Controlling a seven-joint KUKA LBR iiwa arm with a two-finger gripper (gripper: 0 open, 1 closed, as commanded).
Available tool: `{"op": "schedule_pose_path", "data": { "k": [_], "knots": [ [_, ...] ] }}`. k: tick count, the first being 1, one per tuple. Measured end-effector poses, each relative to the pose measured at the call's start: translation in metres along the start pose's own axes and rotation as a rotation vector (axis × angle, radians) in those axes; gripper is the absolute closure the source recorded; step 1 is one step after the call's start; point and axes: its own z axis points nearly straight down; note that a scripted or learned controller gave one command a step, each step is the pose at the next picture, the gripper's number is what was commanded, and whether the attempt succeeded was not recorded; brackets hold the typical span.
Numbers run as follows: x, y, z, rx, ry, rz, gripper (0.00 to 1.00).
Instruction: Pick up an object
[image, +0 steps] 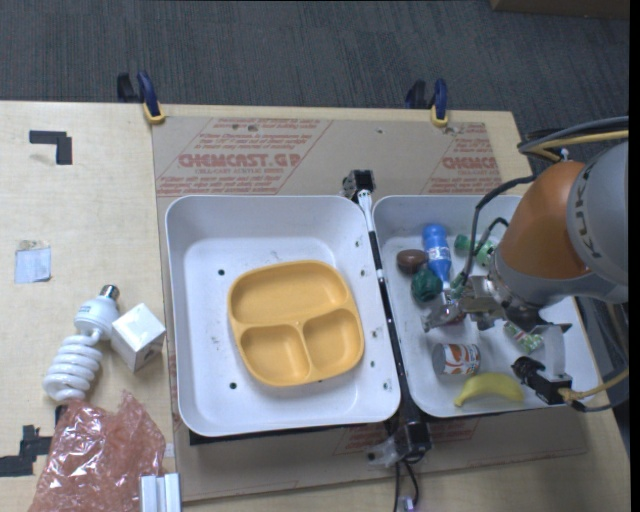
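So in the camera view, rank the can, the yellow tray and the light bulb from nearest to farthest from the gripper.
1. The can: right bin, just below the gripper.
2. The yellow tray: left bin, across the divider.
3. The light bulb: on the bench, beyond the left bin.
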Motion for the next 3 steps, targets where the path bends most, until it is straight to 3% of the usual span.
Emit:
{"op": "schedule_pose_path", "data": {
  "k": [1,2,3],
  "knots": [
    [0.0111,-0.0162,0.0099,0.001,0.001,-0.001,0.0],
    [0.0103,-0.015,0.0,-0.002,0.0,0.0,1.0],
    [0.0104,-0.0151,0.0,-0.002,0.0,0.0,0.0]
  ]
}}
